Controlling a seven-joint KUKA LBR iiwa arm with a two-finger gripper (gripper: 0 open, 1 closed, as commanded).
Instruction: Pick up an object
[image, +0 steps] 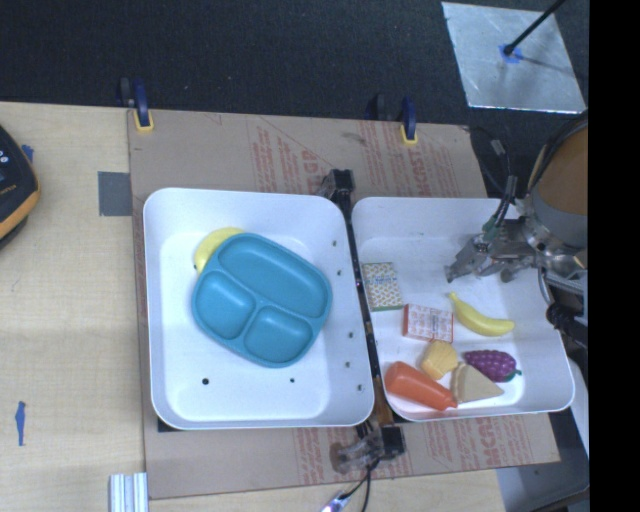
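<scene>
Two shallow white bins sit side by side on a sheet of brown cardboard (300, 160) that covers the pale worktop (60, 330).

The left bin (170, 390) holds a blue sectioned plate (262, 298), lying flat with its three compartments up. A yellow thing (212, 245) peeks out from under the plate's upper left edge; most of it is hidden, so its shape cannot be told.

The right bin (420, 225) carries the small things, gathered in its lower half. A small patterned packet (381, 285) lies against the left wall, and a second packet with red print (428, 321) lies just below and right of it. A yellow banana (481, 316) lies to the right of that packet. Lower down, an orange carrot-like piece (418, 387) lies along the near wall, touching a yellow block (438, 358) above it. A pale wedge (476, 386) sits beside them, and a bunch of purple grapes (489, 363) rests against the wedge's top.

The gripper (478, 258) hangs over the upper part of the right bin, above and just left of the banana. The arm (560, 185) is cut off at the right, with only part of its orange band in sight. The fingers are dark, small and blurred; they look spread with nothing between them, though the detail is poor.

An orange and black device (12, 190) is cut off at the left edge of the worktop.
</scene>
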